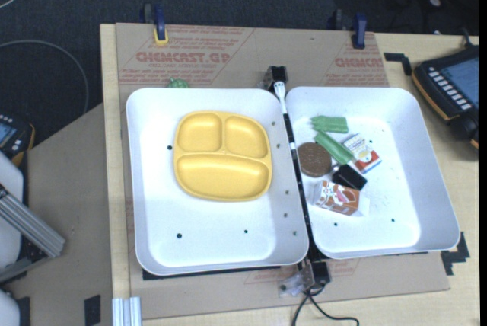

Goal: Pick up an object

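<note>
The right bin (411, 187) holds a small cluster of objects near its left side. Two green pieces (332, 132) lie at the top of the cluster, one flat and one a long bar slanting down to the right. A brown round disc (313, 159) sits beside them. A white and red packet (361, 150) lies to the right, a small black block (350, 178) below it, and a red and white wrapper (337, 197) lowest. The left bin (152, 225) carries a yellow divided plate (223, 155) with three compartments.
A teach pendant (456, 84) rests at the bench's right edge. Blue clamps (159, 18) (359, 29) hold the brown board at the back. A small green item (178, 83) lies on the board behind the left bin. Cables run between the bins.
</note>
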You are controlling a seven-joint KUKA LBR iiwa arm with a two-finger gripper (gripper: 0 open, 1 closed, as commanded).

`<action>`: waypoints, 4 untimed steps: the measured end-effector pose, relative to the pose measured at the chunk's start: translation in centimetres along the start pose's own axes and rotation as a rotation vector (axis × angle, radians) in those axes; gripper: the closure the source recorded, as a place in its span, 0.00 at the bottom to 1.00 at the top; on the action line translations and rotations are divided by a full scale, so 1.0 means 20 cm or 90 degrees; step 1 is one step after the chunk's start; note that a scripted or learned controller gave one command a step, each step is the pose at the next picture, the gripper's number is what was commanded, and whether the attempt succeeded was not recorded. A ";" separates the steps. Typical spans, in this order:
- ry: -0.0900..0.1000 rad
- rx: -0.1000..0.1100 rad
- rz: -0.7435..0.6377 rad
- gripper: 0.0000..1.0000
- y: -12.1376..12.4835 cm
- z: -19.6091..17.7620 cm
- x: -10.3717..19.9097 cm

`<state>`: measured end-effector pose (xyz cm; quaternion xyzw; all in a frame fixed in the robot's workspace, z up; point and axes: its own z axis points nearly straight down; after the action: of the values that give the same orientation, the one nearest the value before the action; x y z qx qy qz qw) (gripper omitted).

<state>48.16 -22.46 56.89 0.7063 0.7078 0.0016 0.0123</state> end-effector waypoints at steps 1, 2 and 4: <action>-0.002 -0.003 0.000 1.00 0.00 -0.05 0.00; -0.005 -0.006 -0.001 1.00 0.01 -0.11 0.00; -0.010 -0.012 -0.001 1.00 0.02 -0.22 -0.01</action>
<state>48.39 -22.56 61.28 0.7056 0.7082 0.0030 0.0247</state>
